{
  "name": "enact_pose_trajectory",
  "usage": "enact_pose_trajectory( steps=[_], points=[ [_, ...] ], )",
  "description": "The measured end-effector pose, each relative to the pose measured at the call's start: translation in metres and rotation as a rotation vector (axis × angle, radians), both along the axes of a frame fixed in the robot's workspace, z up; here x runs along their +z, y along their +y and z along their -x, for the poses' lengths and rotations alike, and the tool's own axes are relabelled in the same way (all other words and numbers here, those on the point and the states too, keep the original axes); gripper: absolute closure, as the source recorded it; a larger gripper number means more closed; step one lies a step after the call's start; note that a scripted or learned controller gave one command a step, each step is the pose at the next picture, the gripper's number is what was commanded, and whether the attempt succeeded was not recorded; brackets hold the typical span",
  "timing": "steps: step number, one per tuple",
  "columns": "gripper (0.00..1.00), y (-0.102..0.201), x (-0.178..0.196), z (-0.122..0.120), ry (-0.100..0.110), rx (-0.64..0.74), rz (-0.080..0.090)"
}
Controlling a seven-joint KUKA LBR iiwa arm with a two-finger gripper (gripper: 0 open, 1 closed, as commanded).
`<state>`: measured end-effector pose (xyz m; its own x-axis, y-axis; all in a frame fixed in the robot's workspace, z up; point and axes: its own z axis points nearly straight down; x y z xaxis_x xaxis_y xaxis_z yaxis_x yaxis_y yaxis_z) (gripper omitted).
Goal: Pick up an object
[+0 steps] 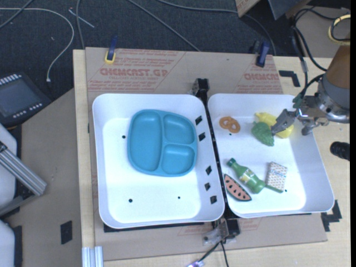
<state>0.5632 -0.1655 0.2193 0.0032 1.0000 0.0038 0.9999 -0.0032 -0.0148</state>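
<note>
Spread apart, the jaws of the gripper (293,122) hang over the upper right part of the right bin (317,166), with one finger (281,121) touching or just above the yellow object (268,119) and the other finger (307,128) off to its right; nothing sits between them. Just below the yellow object lies a green leafy piece (263,133), touching it. To their left is a small orange pretzel (229,124). Lower in the same bin lie a green bottle (247,176), a watermelon slice (236,187) just beside it at the bin's left edge, and a speckled square packet (276,176) to the right. In the left bin (111,171) rests a blue divided plate (162,142). Both bins sit on a cardboard sheet (167,68).
</note>
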Motion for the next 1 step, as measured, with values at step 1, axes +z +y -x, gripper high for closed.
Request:
enact_pose_trajectory(
  steps=[1],
  points=[
    [0.0, 0.0005, 0.0077, -0.0028, -0.014, 0.004, 0.003]
  ],
)
